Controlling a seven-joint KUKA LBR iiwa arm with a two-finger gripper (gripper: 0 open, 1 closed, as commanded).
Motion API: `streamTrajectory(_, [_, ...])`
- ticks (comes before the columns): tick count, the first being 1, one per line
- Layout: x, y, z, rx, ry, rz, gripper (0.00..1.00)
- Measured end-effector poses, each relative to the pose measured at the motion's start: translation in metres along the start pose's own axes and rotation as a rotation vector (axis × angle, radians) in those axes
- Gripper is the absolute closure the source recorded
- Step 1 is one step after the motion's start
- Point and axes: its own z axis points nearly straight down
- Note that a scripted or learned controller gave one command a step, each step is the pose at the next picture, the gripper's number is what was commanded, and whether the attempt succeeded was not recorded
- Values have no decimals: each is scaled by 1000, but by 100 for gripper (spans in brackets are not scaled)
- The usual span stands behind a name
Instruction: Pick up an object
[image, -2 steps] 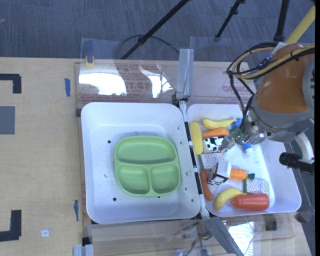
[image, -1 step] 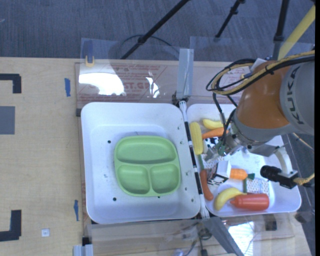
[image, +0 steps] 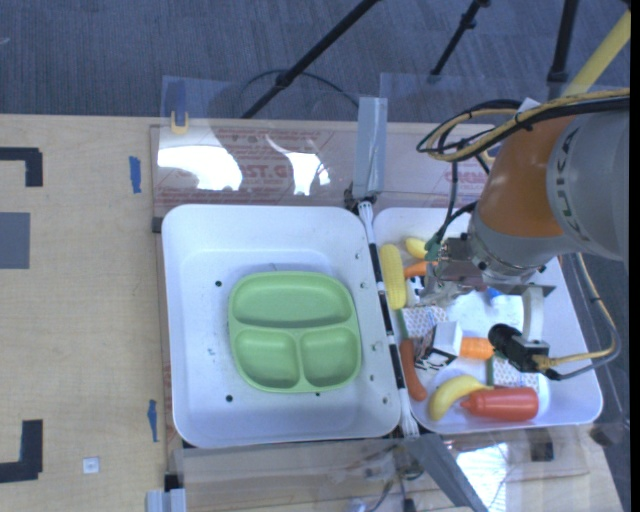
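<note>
The right bin (image: 585, 392) holds several toy foods: a yellow corn cob (image: 392, 276) along its left wall, a yellow banana (image: 452, 393), a red sausage-shaped piece (image: 500, 403), a small orange piece (image: 477, 349) and a thin orange-red stick (image: 409, 369). My gripper (image: 446, 287) hangs low over the upper left part of this bin, just right of the corn cob, under the grey and orange wrist. Nothing shows clearly between its tips.
The left bin (image: 190, 300) holds a green divided plate (image: 294, 331) with three compartments. A clear plastic wall (image: 260, 160) stands behind both bins. Yellow and black cables (image: 480, 135) loop above the arm. A black clamp (image: 515, 346) sticks out beside the wrist.
</note>
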Motion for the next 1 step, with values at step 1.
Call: streamTrajectory(1, [-17, 42, -46, 1, 0, 23, 100])
